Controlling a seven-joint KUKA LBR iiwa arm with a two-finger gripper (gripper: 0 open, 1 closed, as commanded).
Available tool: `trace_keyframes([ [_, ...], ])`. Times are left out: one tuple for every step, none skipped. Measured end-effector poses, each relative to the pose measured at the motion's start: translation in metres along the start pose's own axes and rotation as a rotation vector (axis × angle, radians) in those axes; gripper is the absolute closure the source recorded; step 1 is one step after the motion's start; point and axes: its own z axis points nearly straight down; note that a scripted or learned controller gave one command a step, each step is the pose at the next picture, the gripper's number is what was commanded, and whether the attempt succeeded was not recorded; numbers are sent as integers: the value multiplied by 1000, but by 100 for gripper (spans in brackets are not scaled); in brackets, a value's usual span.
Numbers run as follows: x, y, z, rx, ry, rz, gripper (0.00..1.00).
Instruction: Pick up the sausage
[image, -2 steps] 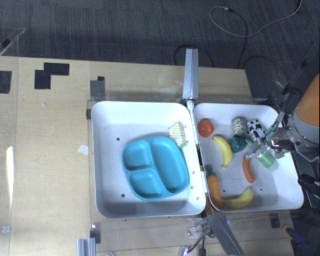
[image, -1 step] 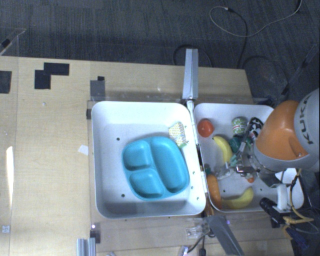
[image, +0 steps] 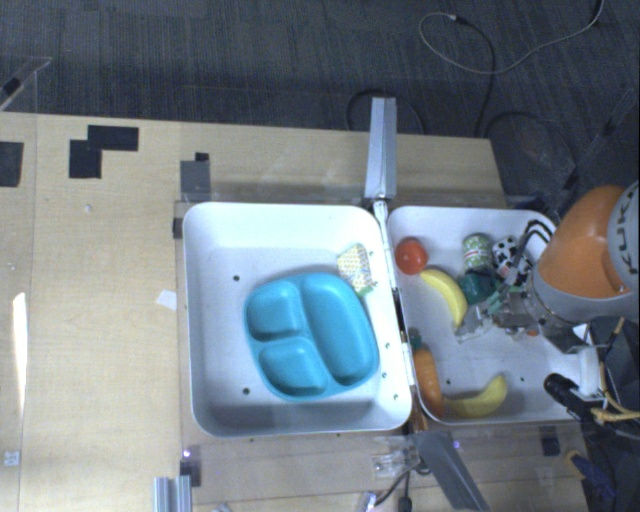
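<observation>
While my arm reaches in from the right, its orange band (image: 588, 250) sits over the right edge of the right bin (image: 520, 214) and my pincer (image: 496, 318) hangs low over the middle of that bin. From this slant I cannot tell whether it is apart or together, and nothing shows clamped in it. The sausage (image: 428, 374), which I take to be the orange, elongated piece, lies along the left wall of the right bin near its front corner, well apart from my pincer. A yellow banana (image: 480, 398) curves just beside its lower end, along the front of the bin. A second banana (image: 446, 293) lies further back, between the sausage and a red tomato (image: 410, 255) near the back left corner. A green can (image: 480, 249) stands toward the back, with a teal object (image: 478, 286) just in front of it, close to my pincer, and a black-and-white object (image: 511, 261) beside the can. In the left bin (image: 215, 330) a blue divided plate (image: 312, 335) rests near the middle, and a small yellow patterned piece (image: 355, 265) lies against the right wall.
</observation>
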Motion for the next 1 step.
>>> trace_keyframes([
  [-56, 27, 1, 0, 0, 43, 0],
])
